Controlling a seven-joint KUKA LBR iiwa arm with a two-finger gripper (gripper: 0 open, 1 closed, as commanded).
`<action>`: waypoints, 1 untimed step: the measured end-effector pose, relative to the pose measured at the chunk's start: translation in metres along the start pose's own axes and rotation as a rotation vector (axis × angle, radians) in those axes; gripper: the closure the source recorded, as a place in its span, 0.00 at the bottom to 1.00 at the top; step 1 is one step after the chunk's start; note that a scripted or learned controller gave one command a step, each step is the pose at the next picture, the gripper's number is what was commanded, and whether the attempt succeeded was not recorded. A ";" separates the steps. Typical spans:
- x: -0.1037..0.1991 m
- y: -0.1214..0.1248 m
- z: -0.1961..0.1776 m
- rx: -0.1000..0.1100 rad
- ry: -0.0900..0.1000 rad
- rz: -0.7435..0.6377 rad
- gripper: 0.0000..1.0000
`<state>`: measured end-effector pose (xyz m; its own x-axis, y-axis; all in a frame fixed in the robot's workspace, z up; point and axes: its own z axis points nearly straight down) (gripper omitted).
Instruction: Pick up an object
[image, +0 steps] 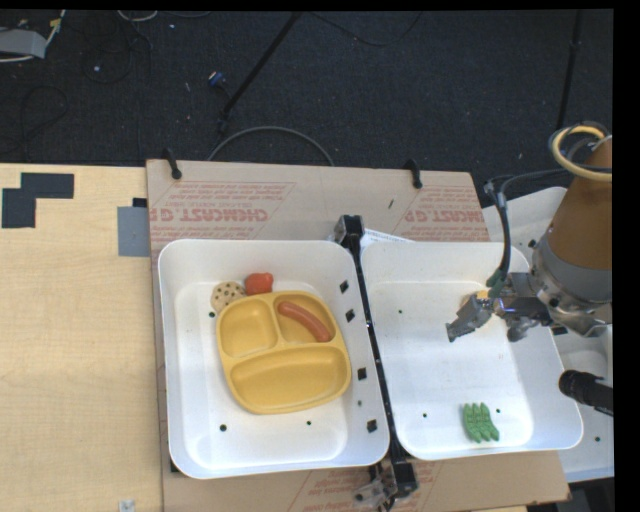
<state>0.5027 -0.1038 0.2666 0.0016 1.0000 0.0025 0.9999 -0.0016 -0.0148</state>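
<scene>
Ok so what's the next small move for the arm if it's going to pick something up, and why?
Probably bring the hand toward the near right corner of the right bin, over the green object. That is the closest item, lying alone on the bin floor, and nothing shows between the hand's parts now.

The arm (590, 225) was a fat orange-tan cone with a yellowish ring on top, grey metal beneath it. Black cables (503, 225) looped beside it. Its pincer (468, 325) was small, dark grey and angular.
</scene>
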 end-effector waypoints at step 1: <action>0.000 0.002 -0.005 -0.011 -0.001 -0.002 0.00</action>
<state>0.5044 -0.1040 0.2719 -0.0002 1.0000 0.0012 1.0000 0.0002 -0.0042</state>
